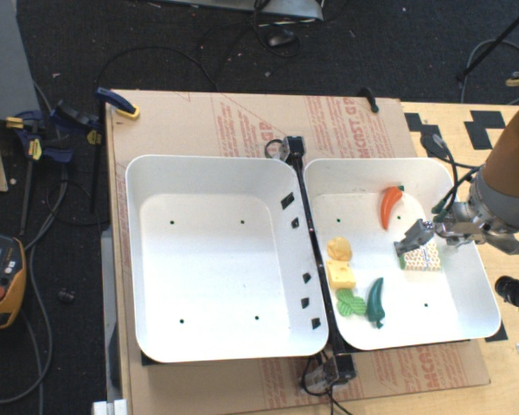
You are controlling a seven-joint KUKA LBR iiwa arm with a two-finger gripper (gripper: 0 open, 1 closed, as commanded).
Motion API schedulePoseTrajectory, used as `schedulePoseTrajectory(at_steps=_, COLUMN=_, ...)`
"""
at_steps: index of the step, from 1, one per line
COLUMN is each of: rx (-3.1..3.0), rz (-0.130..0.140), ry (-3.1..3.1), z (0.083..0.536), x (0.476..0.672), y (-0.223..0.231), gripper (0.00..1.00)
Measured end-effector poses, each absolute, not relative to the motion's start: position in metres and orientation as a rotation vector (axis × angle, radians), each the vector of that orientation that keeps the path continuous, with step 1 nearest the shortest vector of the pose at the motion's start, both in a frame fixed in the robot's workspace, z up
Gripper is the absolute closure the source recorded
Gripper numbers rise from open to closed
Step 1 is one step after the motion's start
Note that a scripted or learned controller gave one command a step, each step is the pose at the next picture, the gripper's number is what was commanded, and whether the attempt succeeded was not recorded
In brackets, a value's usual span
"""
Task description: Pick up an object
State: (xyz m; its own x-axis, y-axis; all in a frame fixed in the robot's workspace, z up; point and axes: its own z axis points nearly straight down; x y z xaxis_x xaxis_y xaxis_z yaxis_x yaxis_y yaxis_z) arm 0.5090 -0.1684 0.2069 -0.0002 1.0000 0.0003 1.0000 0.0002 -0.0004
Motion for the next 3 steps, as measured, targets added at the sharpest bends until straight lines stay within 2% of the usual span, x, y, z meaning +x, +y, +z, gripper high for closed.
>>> schedulePoseTrajectory(at_steps=1, rx=-2.221, rz=-0.002, ry=-2.225, z=0.228, x=0.586, y=-0.177, gripper=0.00)
schedulePoseTrajectory(at_steps=2, rx=-2.156, rz=0.003, ry=-2.280, z=0.198, x=0.517, y=-0.171, gripper=0.00)
schedulePoseTrajectory(at_steps=3, rx=-2.224, rz=-0.004, ry=-2.226, z=0.261, x=0.586, y=-0.197, gripper=0.00)
